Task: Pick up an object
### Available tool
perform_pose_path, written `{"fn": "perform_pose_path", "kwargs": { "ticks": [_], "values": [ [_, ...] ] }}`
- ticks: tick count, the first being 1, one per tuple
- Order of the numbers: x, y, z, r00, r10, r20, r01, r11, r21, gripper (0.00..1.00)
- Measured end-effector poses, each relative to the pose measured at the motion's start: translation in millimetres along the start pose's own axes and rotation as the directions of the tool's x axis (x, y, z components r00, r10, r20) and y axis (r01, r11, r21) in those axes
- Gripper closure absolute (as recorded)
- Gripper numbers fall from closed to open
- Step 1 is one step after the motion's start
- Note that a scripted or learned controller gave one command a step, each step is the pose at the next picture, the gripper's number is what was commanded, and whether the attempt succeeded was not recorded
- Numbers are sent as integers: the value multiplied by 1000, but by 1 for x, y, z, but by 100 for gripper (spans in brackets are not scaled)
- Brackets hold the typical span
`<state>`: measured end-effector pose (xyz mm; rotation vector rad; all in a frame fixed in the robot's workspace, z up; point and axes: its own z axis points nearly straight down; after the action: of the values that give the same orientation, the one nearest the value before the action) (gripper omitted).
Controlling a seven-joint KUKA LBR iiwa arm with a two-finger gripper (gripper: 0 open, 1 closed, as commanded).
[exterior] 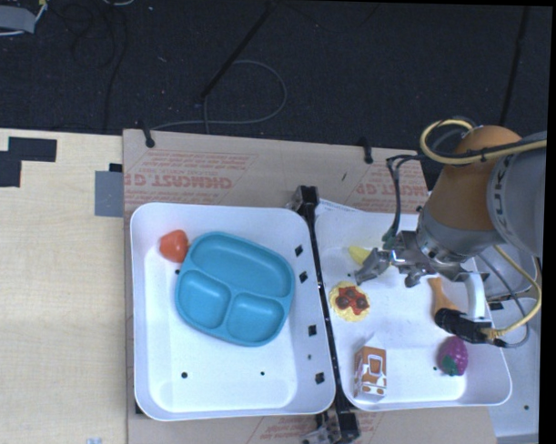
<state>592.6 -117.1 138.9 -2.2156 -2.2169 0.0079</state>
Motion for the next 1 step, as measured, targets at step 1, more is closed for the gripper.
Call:
{"fn": "perform_pose_path", "kwargs": {
  "ticks": [1],
  "values": [
    [2, 2, 51, 1000, 2, 0, -2, 1000, -10, 0]
  ]
}}
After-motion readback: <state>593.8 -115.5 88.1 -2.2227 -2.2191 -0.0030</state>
